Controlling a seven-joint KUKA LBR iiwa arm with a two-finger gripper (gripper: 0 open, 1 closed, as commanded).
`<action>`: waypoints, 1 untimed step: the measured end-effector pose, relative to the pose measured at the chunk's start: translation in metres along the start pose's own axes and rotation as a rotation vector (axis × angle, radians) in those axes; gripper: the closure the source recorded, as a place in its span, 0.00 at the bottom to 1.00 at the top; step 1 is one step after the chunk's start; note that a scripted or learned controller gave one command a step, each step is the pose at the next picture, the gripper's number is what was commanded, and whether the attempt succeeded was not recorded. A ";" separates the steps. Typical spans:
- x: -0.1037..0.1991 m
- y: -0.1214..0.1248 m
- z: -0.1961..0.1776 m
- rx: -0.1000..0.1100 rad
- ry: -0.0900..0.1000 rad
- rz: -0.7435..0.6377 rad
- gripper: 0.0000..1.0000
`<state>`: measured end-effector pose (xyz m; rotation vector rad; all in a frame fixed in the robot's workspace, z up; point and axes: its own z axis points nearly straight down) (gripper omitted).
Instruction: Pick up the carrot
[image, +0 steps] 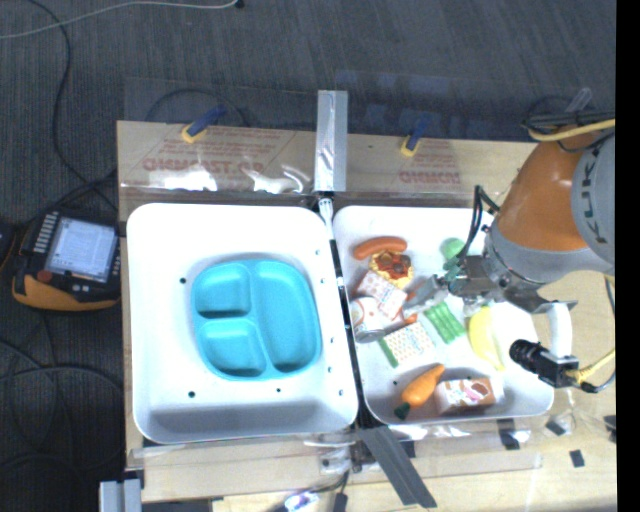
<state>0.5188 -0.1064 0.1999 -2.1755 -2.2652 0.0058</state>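
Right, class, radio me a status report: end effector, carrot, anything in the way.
End effector low over right bin, middle. Carrot lies apart at bin's front, untouched. Carton lies against the carrot; green packet between.

The carrot (422, 385), orange with a green stem end, lies slanted on the floor of the right-hand bin near its front wall, stem end pointing lower left.

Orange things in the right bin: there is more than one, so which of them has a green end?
The carrot, lying near the right bin's front edge, beside the small carton. Its lower-left end is green. The sausage at the back is plain orange-red throughout.
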 end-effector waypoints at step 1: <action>-0.011 -0.036 0.081 0.002 0.003 0.043 0.00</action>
